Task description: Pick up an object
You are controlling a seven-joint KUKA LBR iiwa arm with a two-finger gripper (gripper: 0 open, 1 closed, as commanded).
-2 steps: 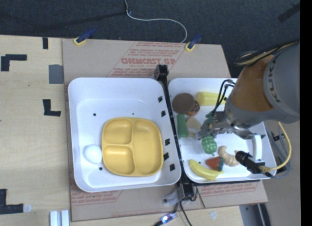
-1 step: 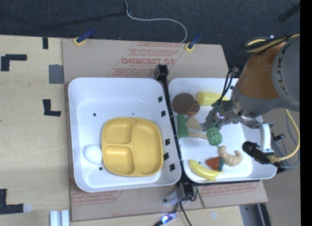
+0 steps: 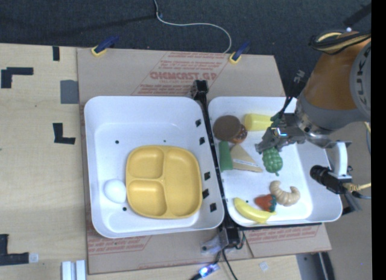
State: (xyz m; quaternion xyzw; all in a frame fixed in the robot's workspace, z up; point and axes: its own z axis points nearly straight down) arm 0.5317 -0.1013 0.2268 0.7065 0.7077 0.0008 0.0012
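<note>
- Looks like the reach-in step: the hand (image 3: 272,142) is low in the right bin (image 3: 322,212), sitting right above the green bumpy toy (image 3: 273,160).
- Can't tell if it's spread or pinching anything, too dark and cluttered there.
- Other candidates close by: yellow block (image 3: 257,121), brown round thing (image 3: 228,127), wedge (image 3: 246,159), banana (image 3: 250,211), croissant (image 3: 286,194).
- Left bin just has the yellow divided plate (image 3: 163,181) and a white egg (image 3: 114,190).
- Next, I'd guess: settle over the green toy, squeeze, lift straight up so the neighbours don't get nudged.
</note>
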